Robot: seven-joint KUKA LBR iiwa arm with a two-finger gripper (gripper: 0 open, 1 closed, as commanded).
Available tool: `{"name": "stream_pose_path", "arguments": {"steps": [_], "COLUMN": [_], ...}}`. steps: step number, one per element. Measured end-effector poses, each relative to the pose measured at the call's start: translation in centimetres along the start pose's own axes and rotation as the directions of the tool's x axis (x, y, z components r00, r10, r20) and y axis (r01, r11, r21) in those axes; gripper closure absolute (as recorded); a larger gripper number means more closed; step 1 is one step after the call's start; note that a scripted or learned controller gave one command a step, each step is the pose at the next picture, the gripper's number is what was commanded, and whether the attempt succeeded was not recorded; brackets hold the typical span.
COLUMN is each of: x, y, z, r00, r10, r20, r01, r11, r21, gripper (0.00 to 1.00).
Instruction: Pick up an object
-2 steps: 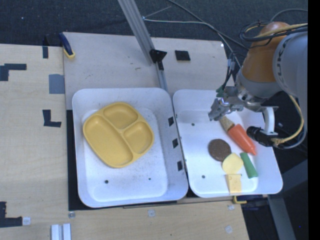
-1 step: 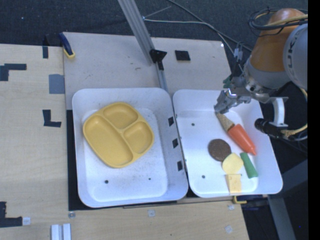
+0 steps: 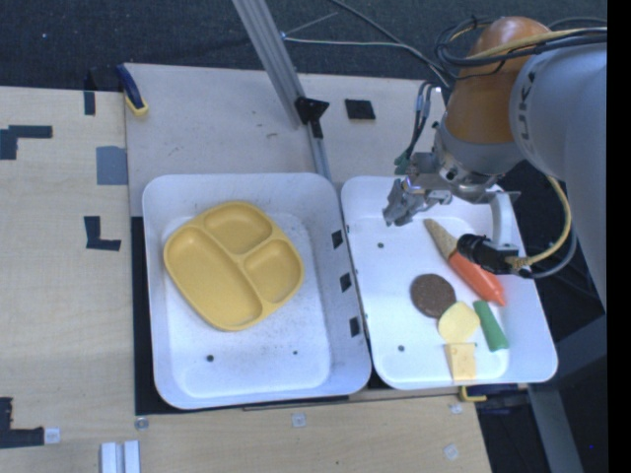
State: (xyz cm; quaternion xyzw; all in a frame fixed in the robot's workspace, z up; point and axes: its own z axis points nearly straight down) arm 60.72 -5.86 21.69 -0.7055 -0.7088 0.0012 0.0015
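We found the arm [image 3: 537, 87] the largest item, entering from three o'clock and bent over the far end of the right bin [image 3: 394, 353]. The left bin [image 3: 158, 205] lay at nine o'clock and held a yellow divided plate [image 3: 233, 262], set apart from the work. The gripper [image 3: 402, 208] hung over the upper part of the right bin, above bare white floor; nothing sat between its fingers, and whether they stood apart or together we could not tell. The candidate objects lay at its five o'clock, along the bin's right side: a cone [image 3: 440, 235], an orange carrot [image 3: 477, 277] touching it, a brown disc [image 3: 432, 295], a yellow round piece [image 3: 457, 322], a green stick [image 3: 490, 325] and a yellow block [image 3: 461, 361]. In our judgement, descending from this position would have closed on nothing, since no object lay beneath. The pieces crowded together, so a grasp there risked nudging neighbours or catching two at once. The flat disc offered little for the fingers to bite.
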Motion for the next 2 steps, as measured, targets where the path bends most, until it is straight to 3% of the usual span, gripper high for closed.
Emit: {"name": "stream_pose_path", "arguments": {"steps": [2], "x": [10.6], "y": [0.2], "z": [-1.7], "r00": [1.0], "r10": [0.0], "r20": [0.0], "r01": [0.0], "r11": [1.0], "r21": [0.0], "gripper": [1.0]}}
